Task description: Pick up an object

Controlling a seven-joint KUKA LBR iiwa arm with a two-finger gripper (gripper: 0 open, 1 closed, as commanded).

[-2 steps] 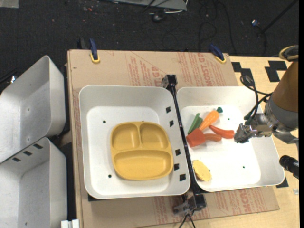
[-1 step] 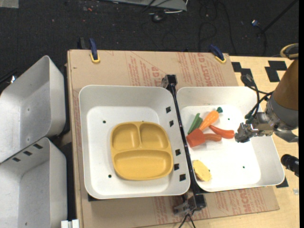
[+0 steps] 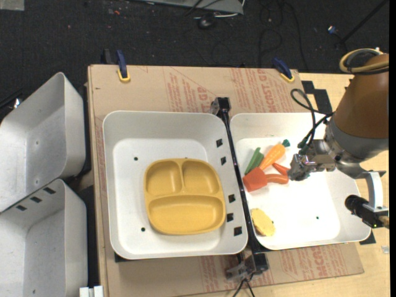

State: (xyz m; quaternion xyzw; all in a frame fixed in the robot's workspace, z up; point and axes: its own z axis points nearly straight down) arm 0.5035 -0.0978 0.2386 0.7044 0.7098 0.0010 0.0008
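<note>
Hovering gripper (image 3: 299, 166) beside orange toy (image 3: 265, 179), right bin (image 3: 309, 237); grip state unclear.

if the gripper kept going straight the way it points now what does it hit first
Most likely the red toy, lying just left of the gripper in the right bin. The carrot sits slightly above that line. Depth is unclear from this slanted view.

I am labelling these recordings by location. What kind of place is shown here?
Probably a robotics lab: a robot arm reaches over two white bins on a clamped cardboard-covered bench, with loose cables on the dark floor.
</note>
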